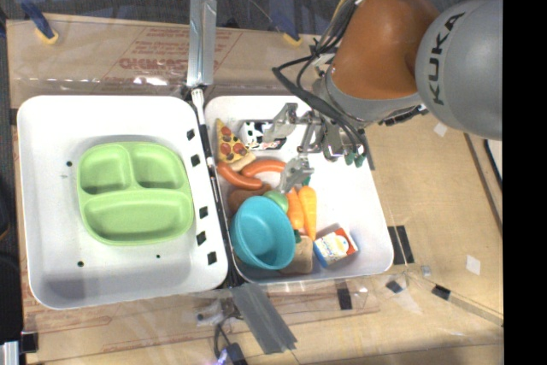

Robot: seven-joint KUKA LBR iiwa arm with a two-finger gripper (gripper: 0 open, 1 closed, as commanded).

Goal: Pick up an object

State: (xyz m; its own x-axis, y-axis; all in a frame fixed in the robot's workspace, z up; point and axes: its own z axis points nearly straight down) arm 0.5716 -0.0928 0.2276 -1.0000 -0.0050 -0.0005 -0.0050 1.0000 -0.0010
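Observation:
My gripper [291,147] hangs over the back half of the right bin [372,209], open, its fingers [297,173] spread wide and nothing held between them. Just left of it lie a toy pizza slice [229,142], a black-and-white spotted piece [250,132] and an orange-red hot dog [249,173]. Toward the front of the bin sit a blue bowl [262,233], a small green piece [277,202], an orange carrot [302,209] and a small carton [334,245]. The lower fingertip is right above the carrot's top and the hot dog's right end.
The left bin [47,184] holds a green divided plate [134,191]. A metal bar [201,38] rises at the divide between the bins. The arm's orange band [380,43] and cables loom over the right bin's back right corner.

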